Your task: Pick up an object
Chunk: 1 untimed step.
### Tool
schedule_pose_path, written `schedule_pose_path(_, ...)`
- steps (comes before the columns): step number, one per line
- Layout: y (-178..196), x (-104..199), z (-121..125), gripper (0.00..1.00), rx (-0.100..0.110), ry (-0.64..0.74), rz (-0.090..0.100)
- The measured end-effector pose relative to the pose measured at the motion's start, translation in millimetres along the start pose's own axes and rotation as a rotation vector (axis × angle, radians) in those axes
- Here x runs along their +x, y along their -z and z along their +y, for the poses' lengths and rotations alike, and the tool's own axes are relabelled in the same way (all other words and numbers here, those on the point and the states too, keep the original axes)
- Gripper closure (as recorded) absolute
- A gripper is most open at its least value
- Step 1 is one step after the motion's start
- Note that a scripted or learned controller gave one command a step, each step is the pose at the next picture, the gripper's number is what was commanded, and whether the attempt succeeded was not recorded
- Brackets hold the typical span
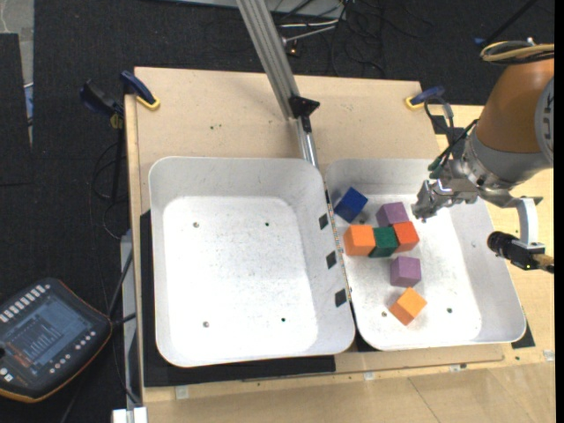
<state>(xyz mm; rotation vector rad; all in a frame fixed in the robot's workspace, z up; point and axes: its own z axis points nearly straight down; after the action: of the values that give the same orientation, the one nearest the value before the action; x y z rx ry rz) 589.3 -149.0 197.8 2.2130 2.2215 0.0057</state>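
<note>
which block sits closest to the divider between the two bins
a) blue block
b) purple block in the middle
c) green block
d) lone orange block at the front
a: the blue block lies at the far left of the right bin, nearer the divider than the green block, the middle purple block or the front orange block.

We are seeing a tan board (264, 117) lying under two white bins, with blue-and-yellow clamps (139, 90) gripping its far corners. A grey metal pole (269, 47) is slanting down from the far side toward the gap between the bins. A teach pendant (48, 337) is lying on the dark floor at near left.
</note>
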Motion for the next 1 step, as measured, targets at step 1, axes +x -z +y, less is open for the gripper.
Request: schedule_pose_path(1,29.2,0.1,1.6,1.0,0.001,-0.001,0.0)
